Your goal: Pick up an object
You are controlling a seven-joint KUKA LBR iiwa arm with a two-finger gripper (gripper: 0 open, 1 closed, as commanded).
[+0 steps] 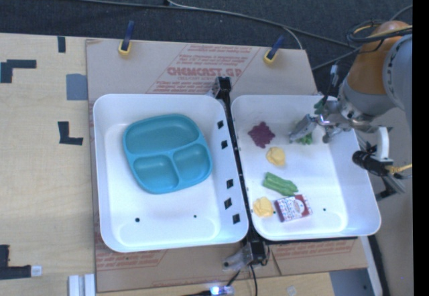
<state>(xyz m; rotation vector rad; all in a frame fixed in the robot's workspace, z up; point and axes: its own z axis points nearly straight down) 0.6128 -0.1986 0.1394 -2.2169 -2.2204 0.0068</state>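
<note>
You're seeing the gripper point(303, 131) hovering low at the right bin's point(348, 174) 1 o'clock corner, jaws spread, a small green piece point(305, 140) just beneath, apparently lining up. The purple piece point(261, 132) is sitting near, at its 9 o'clock, untouched.

You have a light wooden counter point(40, 154) with black tape marks on it. A brown cardboard sheet point(194, 67) with red print lies flat on the counter, held along its far edge by two yellow clamps point(125, 47). On that cardboard sit two shallow white bins, touching side by side along a black clip strip point(231, 161). The left bin point(107, 214) covers the cardboard's left half; the right bin point(355, 214) reaches past the cardboard's right edge. Beyond the cardboard's far edge, a black cable point(201, 8) runs across dark carpet.
</note>
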